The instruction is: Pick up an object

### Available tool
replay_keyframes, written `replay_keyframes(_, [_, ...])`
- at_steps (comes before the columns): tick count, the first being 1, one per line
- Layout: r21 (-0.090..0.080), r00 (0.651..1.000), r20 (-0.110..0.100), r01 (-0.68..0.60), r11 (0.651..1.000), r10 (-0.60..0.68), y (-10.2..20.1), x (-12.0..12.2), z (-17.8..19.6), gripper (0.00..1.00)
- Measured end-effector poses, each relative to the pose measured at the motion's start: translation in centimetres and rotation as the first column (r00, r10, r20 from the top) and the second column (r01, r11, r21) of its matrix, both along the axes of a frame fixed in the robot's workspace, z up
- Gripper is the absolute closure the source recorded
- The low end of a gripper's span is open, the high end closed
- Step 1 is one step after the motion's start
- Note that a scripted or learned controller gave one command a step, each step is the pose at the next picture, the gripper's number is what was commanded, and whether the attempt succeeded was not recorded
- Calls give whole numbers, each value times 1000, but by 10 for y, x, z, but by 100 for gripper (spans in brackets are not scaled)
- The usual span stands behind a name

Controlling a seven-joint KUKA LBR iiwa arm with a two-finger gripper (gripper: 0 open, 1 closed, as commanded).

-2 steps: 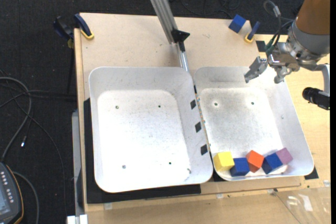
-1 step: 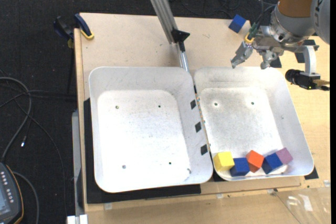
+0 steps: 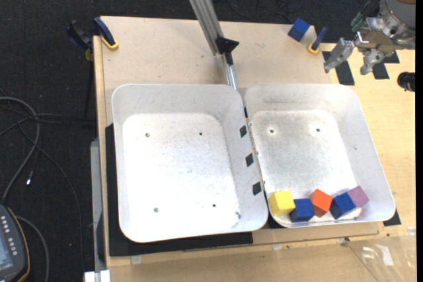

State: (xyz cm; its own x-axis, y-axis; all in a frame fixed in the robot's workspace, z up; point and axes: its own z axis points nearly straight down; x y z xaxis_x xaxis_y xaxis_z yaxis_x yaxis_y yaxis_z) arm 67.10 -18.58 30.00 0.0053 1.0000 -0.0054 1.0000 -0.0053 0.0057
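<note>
Several small blocks lie along the near edge of the right bin [image 3: 370, 142]: a yellow cube [image 3: 281, 201], a blue cube [image 3: 303, 209], an orange cube [image 3: 321, 201], a second blue cube [image 3: 342, 205] and a pale purple cube [image 3: 357, 195]. My gripper [image 3: 357, 56] hangs open at the upper right, beyond the right bin's far corner and well above the bench, with nothing between its fingers. It is far from the blocks.
The left bin [image 3: 125, 162] sits beside the right one. A loose blue cube [image 3: 299, 29] rests on the bench at the back, next to a clamp [image 3: 316, 40]. A metal pole [image 3: 201, 0] slants across the back to the bins' junction.
</note>
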Motion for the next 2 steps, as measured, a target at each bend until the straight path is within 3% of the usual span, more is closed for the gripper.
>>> replay_keyframes(1, [1, 1000, -1, -10, 1000, 10, 5, 1, 9, 100])
replay_keyframes(2, [5, 1000, -13, -1, 1000, 1, -36, 8, -89, 100])
